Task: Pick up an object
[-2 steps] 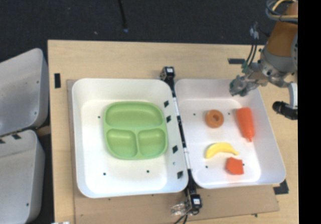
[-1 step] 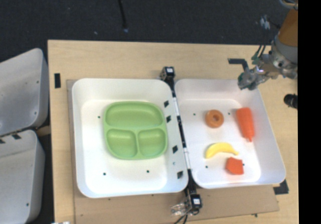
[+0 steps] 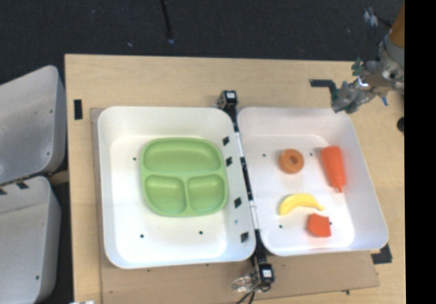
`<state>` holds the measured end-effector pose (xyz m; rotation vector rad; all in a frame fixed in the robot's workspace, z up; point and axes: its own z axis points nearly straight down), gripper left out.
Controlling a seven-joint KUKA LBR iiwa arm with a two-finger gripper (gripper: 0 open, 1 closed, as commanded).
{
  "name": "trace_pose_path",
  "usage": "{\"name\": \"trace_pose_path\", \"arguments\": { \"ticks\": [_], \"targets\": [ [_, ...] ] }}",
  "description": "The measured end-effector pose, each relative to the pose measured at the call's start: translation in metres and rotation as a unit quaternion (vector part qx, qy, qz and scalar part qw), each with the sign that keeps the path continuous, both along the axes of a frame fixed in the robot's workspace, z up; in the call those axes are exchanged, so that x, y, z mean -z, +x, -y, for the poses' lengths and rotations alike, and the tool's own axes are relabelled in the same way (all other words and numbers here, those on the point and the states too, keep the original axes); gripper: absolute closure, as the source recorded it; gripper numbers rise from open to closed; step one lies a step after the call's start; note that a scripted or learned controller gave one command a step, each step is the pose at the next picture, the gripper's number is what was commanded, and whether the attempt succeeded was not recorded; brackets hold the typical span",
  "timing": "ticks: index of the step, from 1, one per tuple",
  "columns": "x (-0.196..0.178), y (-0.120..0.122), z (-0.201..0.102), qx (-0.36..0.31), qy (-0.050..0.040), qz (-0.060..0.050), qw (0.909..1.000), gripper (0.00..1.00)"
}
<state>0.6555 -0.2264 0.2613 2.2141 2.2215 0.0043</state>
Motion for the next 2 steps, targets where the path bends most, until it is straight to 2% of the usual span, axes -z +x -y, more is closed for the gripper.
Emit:
{"name": "trace_pose_path", "arguments": {
  "ticks": [2],
  "targets": [
    [-0.003, -0.027, -0.116, -0.001, 0.0013, -0.003, 1.0, 1.0]
  ]
}}
